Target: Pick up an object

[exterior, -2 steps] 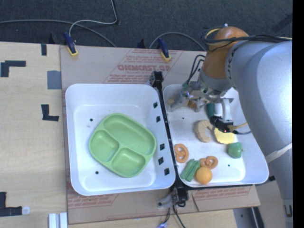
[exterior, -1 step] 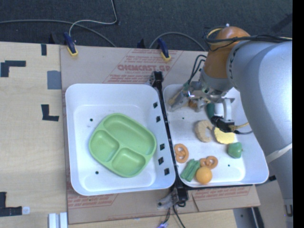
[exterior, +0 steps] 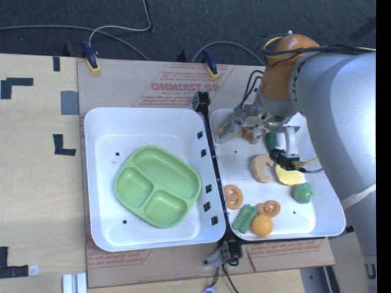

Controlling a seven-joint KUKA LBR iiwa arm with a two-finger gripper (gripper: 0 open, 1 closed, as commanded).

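Nearest the lens is the big grey arm point(exterior: 342, 115), filling the 3 o'clock side, with its orange band up around 1 o'clock. The gripper point(exterior: 244, 124) sits low over the top end of the right bin point(exterior: 327, 227), and honestly I cannot tell how wide it stands or whether anything is in it (cables and the wrist hide that part).

Candidates to grab are all in that right bin: a tan piece point(exterior: 262, 168) and a yellow piece point(exterior: 288, 176) at about 5 o'clock from the gripper, a green round one point(exterior: 302, 192) beyond those, then two pretzel-looking rings point(exterior: 233, 196) point(exterior: 269, 208), a green pod-like thing point(exterior: 245, 218) and an orange ball point(exterior: 262, 226) down at the 6 o'clock end.

If it were me, I'd go for the tan piece, since it's closest and has some bare floor on its 9 o'clock side. Come straight down, centred, jaws across its narrow width. I'd skip the pod and the ball: they touch each other, so a finger could easily shove one aside.

Surface-wise, both bins are smooth white plastic, so stuff will probably slide if nudged. The left bin point(exterior: 98, 163) holds a green divided plate point(exterior: 157, 185). Bins sit on brown cardboard point(exterior: 146, 84) clamped at 12 o'clock, on a pale wooden bench point(exterior: 36, 182), with dark carpet point(exterior: 61, 5) behind.
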